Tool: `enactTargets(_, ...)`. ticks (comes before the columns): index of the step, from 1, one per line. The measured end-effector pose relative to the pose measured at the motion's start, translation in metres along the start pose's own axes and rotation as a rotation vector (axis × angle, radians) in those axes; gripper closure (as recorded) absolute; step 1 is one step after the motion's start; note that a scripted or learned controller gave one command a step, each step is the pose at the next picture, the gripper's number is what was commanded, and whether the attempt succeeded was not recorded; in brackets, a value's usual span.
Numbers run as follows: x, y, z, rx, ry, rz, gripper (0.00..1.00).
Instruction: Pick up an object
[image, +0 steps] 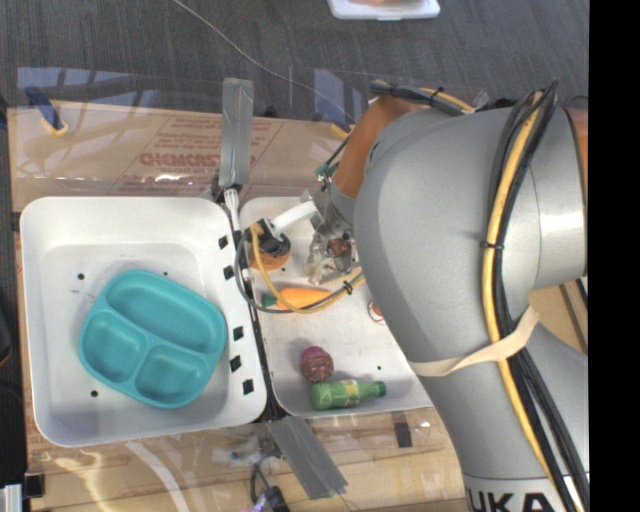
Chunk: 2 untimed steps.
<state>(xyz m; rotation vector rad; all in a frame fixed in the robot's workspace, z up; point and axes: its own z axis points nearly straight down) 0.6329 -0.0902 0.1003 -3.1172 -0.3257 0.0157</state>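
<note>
Carrot, orange and tapered, below pincer.

this looked like a robotics lab. a large grey industrial arm with cables strapped along it reached over two shallow white bins set side by side and fixed with grey tape to a bench covered in flattened cardboard. the bins held toy props: a teal divided plate, a small green bottle. grey carpet lay beyond.
</note>
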Motion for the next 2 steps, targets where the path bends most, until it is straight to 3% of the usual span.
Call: enactTargets(2, 0.011, 0.002, 0.008, -0.005, 0.008, 0.002, 1.0)
